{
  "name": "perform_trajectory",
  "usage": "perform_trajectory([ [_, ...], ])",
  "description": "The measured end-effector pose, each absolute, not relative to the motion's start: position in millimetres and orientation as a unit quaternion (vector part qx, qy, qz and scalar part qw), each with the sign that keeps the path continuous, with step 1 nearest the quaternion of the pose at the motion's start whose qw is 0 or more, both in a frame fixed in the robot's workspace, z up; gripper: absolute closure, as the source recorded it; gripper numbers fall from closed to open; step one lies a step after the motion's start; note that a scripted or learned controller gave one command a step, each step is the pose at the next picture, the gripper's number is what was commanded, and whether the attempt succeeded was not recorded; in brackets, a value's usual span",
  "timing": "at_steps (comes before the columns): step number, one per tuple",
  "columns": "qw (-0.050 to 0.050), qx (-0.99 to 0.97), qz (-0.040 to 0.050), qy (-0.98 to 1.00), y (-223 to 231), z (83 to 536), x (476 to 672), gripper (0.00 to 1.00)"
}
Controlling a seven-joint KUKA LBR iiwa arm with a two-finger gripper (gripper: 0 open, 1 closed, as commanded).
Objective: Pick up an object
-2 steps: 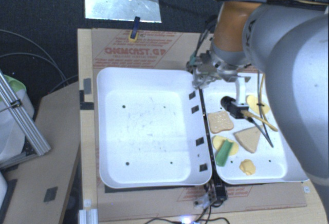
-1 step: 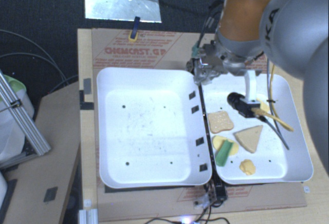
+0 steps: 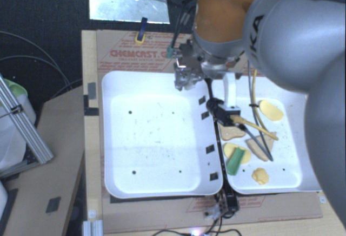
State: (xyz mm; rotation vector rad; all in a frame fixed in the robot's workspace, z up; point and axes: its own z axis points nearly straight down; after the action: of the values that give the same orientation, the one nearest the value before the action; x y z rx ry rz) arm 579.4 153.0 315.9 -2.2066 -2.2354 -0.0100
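Nearest you, the right bin (image 3: 294, 178) holds the candidates: a yellow lump (image 3: 260, 176), a green piece (image 3: 235, 161), tan slices, a yellow disc (image 3: 271, 110). Nothing is lifted yet, so you're at the approach step. Farther back, the tool (image 3: 186, 79) hangs at the left bin's (image 3: 157, 143) far rim; whether it's apart or together, you cannot tell. Next it needs to cross right and descend.
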Motion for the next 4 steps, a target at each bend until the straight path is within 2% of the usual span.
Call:
perform_trajectory([
  [1, 0.003, -0.707, 0.0036, -0.707, 130, 253, 513.9, 1.0],
  [2, 0.002, -0.704, 0.0016, -0.71, 201, 183, 483.9, 1.0],
  [3, 0.0, -0.708, 0.0004, -0.706, 165, 80, 509.7, 1.0],
  [4, -0.004, -0.703, -0.0106, -0.711, 239, 280, 562.0, 1.0],
])
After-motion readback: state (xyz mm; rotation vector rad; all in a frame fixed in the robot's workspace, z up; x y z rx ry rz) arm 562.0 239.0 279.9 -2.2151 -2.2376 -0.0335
